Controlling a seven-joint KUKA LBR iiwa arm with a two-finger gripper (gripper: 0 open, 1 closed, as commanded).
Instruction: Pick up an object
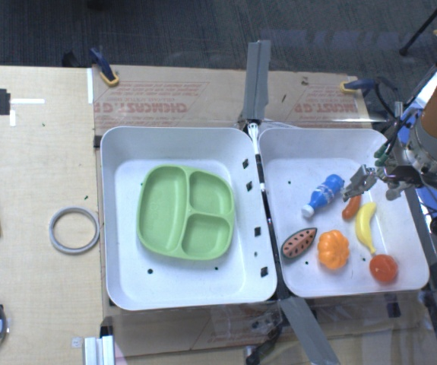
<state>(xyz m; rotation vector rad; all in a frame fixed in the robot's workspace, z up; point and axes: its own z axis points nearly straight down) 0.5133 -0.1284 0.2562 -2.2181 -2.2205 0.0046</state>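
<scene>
In the camera view, two shallow white plastic bins sit side by side across the middle of the frame. The left white bin [119, 204] holds a pale green plastic plate with three compartments [186, 212], lying flat near its centre. The right white bin [294, 158] holds the loose toys: a small blue and white plastic bottle [324, 192] lying on its side, a small orange carrot-like piece [350, 208], a yellow plastic banana [365, 226], an orange toy pumpkin [333, 249], a red toy tomato [384, 268] in the lower right corner, and a brown oval slice with dark seeds [299, 242] by the inner wall.

The grey arm's two-finger gripper [359, 182] hangs at the right of the frame, just above the carrot-like piece and just right of the bottle. Whether it is released or clenched cannot be told; it is too small and dark. Nothing is visibly in its grasp.

The pick looks not yet done: every toy appears to rest on the bin floor. Closing on one object and lifting it remains, the carrot-like piece or the bottle being nearest.

Outside the bins, a pale ring of tape [74, 229] lies on the bench at the left.
</scene>
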